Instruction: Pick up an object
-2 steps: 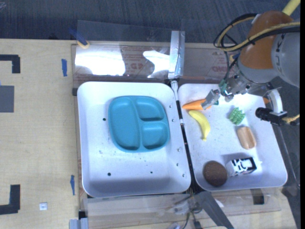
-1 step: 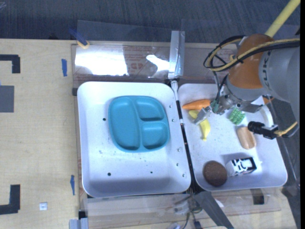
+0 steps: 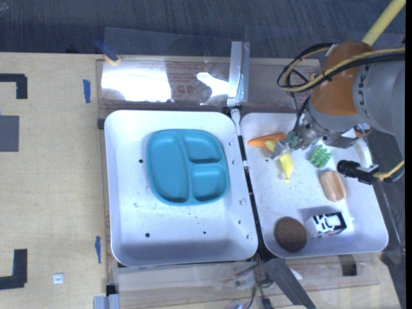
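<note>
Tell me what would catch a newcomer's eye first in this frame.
Probably the blue divided tray, alone in the middle of the left bin. Next, the grey arm with its orange band reaching in from the right, its gripper low over the right bin by a carrot and a yellow piece.

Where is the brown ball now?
The brown ball lies in the right bin, near its front edge, just left of the black-and-white block.
</note>
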Tool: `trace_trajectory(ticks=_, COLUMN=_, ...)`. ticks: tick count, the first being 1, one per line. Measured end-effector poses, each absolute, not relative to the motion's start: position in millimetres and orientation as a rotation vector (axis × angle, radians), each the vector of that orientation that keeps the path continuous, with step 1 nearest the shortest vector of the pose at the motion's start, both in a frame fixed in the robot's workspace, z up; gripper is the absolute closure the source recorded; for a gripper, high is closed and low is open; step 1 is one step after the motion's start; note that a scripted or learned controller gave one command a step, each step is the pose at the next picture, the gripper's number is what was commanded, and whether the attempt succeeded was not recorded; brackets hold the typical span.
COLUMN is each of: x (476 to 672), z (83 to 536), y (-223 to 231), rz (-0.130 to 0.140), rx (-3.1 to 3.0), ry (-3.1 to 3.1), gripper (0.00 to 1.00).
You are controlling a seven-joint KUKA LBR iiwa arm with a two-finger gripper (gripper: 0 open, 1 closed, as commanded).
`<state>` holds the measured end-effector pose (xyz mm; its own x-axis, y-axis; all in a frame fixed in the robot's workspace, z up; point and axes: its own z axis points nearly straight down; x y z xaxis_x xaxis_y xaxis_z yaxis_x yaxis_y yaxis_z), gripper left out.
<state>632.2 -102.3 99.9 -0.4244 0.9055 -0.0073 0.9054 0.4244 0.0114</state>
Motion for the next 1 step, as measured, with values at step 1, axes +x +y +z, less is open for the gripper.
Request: trace_trajectory(ticks=1, x=624.2, z=194.7, y=-37.1, rz=0.011, rx=1.849, ry=2.53, gripper=1.0)
